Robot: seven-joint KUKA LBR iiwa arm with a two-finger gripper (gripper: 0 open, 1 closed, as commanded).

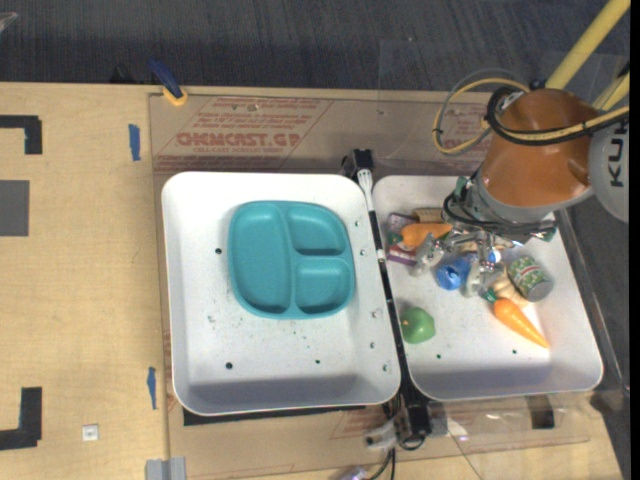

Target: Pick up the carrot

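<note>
Seen from the fixed overhead camera, the grey arm with its orange band reached in from the right over the right-hand shallow white plastic bin (575, 368), its two-finger metal gripper (470, 251) hanging low among a cluster of small toys. Whether the gripper was open or shut could not be told; nothing was visibly in its hold. The task's small orange plastic carrot (520, 321) lay free on the bin floor toward the near right, pointing its tip to the right, just beside a greenish patterned can (530, 277) and a little below the gripper. A blue toy piece (450, 274), an orange-and-purple toy (415, 238) and a green pepper-like toy (417, 324) sat nearby. The left-hand white bin (190, 298) on the wooden table (80, 268) carried a teal divided plastic plate (293, 258). Done well, the grasp would likely call for shifting toward the carrot, closing across its thick middle, and staying clear of the can.
</note>
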